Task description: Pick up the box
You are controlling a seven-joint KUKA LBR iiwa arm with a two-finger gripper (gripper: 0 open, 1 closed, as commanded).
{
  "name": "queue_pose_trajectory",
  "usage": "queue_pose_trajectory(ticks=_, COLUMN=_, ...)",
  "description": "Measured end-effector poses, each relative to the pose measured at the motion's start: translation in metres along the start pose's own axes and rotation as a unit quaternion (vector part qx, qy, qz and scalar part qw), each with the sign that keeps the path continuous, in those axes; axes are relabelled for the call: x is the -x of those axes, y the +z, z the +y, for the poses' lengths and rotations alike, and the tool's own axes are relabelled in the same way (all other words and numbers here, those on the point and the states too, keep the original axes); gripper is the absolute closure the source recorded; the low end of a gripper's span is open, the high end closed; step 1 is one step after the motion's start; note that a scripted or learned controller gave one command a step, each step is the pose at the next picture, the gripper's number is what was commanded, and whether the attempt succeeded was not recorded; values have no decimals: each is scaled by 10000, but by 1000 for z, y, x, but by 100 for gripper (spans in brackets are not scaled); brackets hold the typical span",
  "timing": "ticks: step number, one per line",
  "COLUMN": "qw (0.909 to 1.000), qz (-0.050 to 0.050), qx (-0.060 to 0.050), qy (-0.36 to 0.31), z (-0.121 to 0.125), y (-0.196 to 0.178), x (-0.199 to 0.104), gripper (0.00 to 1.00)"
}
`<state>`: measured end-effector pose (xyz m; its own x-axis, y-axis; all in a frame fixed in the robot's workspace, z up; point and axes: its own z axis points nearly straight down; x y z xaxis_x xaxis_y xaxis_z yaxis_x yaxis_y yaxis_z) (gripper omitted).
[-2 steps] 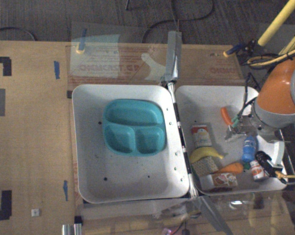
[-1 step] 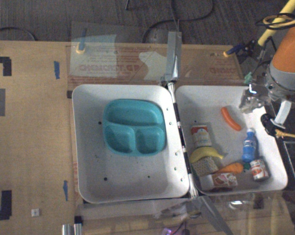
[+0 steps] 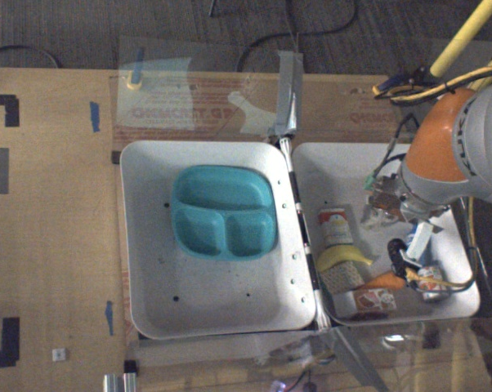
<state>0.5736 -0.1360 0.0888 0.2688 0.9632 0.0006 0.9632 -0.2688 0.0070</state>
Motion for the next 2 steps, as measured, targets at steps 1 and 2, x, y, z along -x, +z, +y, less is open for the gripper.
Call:
queue_pose_trajectory(ticks=1, qw=10000, qz=0, qx=12, qy=10, z=1, y=-10, x=1, gripper=100)
queue_pose_trajectory(ticks=2, qw=9999, qz=-10, qx=-19, qy=-139, z=31, y=-131, x=76, gripper=100)
